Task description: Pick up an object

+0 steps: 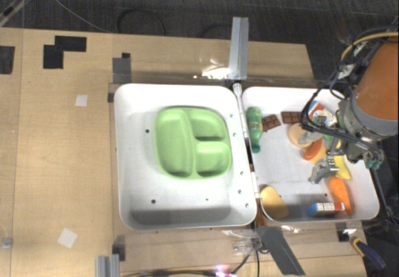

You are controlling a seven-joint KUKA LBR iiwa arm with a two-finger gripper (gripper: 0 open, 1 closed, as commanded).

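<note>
The right bin (283, 170) holds several small objects. A green bottle (254, 123) lies along its left wall, with two brown chocolate pieces (270, 123) beside it. An orange piece (313, 150) and a yellow banana-like item (340, 168) lie near the right side. Below them are an orange carrot (340, 193) and a small red, white and blue box (326, 208). My gripper (322, 172) hangs low over the bin floor, just left of the yellow item and the carrot. Nothing is visibly held in it.
A green divided plate (191, 141) lies in the left bin (134, 145). A gold rounded object (273, 201) sits in the right bin's near-left corner, and a tan disc (298, 134) lies near the orange piece. The arm's body (374, 95) overhangs the bin's right edge.
</note>
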